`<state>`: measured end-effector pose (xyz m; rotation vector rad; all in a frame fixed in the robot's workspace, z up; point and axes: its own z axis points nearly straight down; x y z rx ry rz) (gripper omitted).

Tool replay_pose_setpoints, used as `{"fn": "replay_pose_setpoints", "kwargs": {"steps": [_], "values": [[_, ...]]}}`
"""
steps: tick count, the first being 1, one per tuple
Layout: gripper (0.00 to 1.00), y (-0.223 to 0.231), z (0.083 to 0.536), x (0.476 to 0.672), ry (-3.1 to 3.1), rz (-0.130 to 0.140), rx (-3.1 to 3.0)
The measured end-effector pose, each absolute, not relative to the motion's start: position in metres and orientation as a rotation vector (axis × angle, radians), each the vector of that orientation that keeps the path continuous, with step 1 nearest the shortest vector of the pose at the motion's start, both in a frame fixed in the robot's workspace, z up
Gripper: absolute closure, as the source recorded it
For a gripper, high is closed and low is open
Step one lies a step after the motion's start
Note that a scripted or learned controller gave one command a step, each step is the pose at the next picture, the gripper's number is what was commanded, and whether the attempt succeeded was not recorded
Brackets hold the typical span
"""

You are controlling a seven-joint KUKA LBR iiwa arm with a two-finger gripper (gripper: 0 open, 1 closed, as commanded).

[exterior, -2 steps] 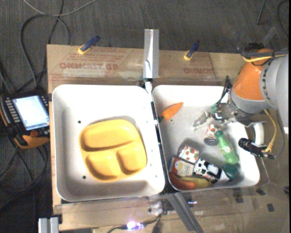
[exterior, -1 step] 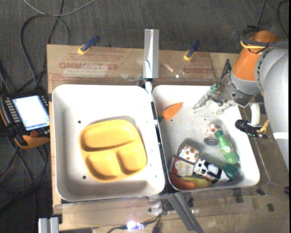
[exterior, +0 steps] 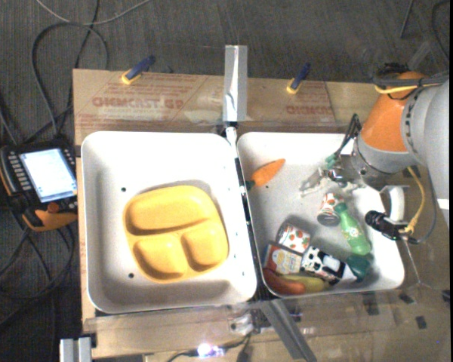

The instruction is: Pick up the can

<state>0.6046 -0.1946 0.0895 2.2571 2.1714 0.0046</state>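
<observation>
the can lies mid-way along the right bin's far half, beside a green bottle; light, stiff, slippery, so grip across its round sides. the hand hovers just above, whether open i cannot tell.

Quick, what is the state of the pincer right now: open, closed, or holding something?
Pincer: above the right bin, near the can; open or closed cannot be told, and nothing is seen held in it.

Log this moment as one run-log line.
end effector: over right white bin, above small red-and-white can | can: lying in bin, not lifted | green plastic bottle: beside can | grip: unclear
</observation>
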Motion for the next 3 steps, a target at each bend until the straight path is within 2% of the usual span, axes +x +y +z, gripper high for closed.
{"fn": "replay_pose_setpoints", "kwargs": {"steps": [1, 2, 3], "values": [[0.0, -0.195, 0.088, 0.664, 2.236, 0.004, 2.192], [0.0, -0.211, 0.093, 0.575, 2.238, 0.02, 2.195], [1.0, -0.213, 0.099, 0.575, 2.233, 0.017, 2.196]]}}
